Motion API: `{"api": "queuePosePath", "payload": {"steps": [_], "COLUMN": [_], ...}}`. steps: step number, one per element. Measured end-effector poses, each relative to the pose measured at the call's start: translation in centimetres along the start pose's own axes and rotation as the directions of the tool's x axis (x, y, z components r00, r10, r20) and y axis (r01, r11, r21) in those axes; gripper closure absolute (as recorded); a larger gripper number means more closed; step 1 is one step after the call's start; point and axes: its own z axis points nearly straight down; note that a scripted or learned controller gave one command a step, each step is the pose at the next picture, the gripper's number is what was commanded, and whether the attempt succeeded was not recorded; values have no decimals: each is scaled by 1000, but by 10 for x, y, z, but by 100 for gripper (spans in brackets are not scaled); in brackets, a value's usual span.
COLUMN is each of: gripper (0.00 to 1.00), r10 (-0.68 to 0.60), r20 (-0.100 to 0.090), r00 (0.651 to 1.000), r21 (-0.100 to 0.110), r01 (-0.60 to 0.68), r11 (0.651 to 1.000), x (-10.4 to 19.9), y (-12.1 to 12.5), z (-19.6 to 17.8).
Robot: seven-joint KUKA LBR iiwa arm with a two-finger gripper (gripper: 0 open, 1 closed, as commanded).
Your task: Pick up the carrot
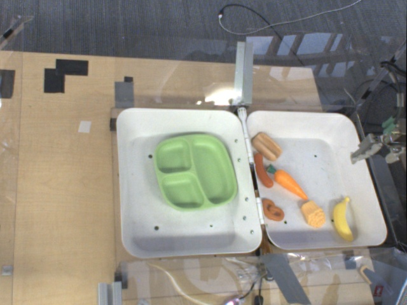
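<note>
Right bin (356, 132), near to far: banana (343, 219) and corn piece (313, 213) at the front; pretzel (273, 210); carrot (289, 183), lying slantwise mid-bin, green top touching the sausage (264, 171); bun (266, 146) behind. You should come down across the carrot's orange body, clear of the sausage. End effector (375, 146) sits at the bin's right rim; whether apart or together, you cannot tell. Left bin (127, 170): green divided plate (194, 171). Wooden desk (57, 189); dark carpet (127, 11) and a cable beyond.

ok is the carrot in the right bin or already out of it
In. The carrot lies flat on the floor of the right bin, beside the sausage, with the claw off at the bin's right edge.
</note>
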Motion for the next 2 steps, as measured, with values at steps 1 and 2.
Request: {"api": "queuePosePath", "payload": {"steps": [1,2], "gripper": [0,0], "r10": [-108,-240], "r20": [-2,4], "r00": [994,971], "r21": [2,-10], "r01": [108,240], "r11": [994,971], "x": [29,87], "y": [-32,-31], "z": [138,193]}}
